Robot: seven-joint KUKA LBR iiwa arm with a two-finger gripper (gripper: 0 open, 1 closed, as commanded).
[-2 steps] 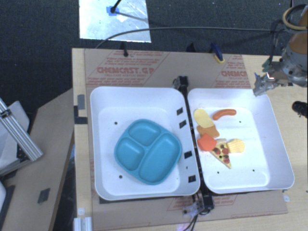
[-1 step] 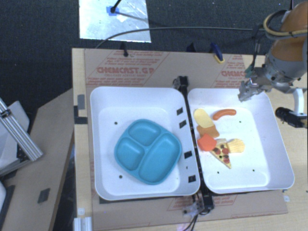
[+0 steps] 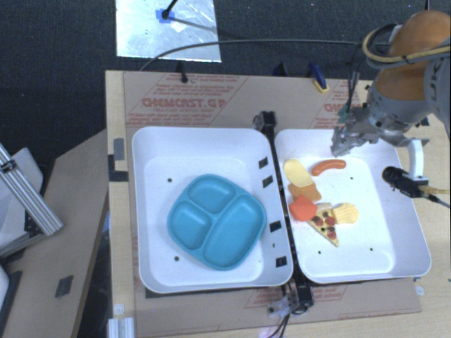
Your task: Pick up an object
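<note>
Toy food lies in the right bin [image 3: 394, 259]: a red sausage [image 3: 329, 166], a yellow piece [image 3: 298, 173] on a brown piece [image 3: 308, 191], a red-orange piece [image 3: 303, 208], a pizza slice [image 3: 325, 224] and a pale ridged chip [image 3: 345, 213]. My gripper [image 3: 343, 145] hangs over the bin's far edge, just above and right of the sausage. Nothing shows between its fingers.
The left bin [image 3: 155, 189] holds a blue divided plate [image 3: 216, 220]. A black clip strip [image 3: 276, 203] runs between the bins. A black cylinder [image 3: 403, 181] juts over the right bin's right side. A shiny sheet [image 3: 167, 18] lies beyond the bench.
</note>
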